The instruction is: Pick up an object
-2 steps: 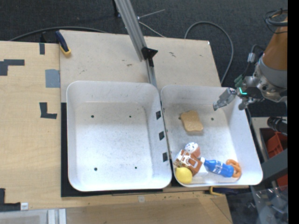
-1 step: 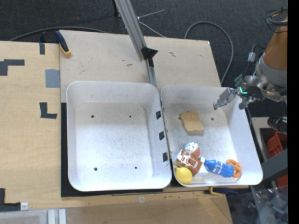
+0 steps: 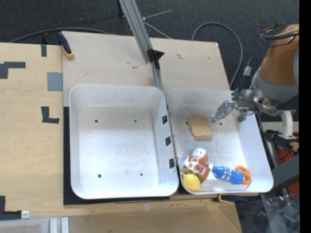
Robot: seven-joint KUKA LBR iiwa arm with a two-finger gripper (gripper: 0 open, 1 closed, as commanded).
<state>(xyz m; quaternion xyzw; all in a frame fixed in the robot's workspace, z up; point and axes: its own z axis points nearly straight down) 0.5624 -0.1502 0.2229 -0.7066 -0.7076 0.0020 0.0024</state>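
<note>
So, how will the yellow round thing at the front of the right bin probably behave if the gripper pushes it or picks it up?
The yellow ball-like object looks rounded, so a push would probably make it roll. It lies against the bin's front wall and touches the orange-and-white toy, which may stop it. Its curved sides could slip from the gripper.

White speckled shallow bins [image 3: 116, 140]; a tan bread-like slice [image 3: 199, 126], yellow round lemon [image 3: 191, 182], blue bottle-shaped toy [image 3: 227, 174], orange-and-white figure [image 3: 197, 163], orange-banded grey arm [image 3: 278, 62].
</note>
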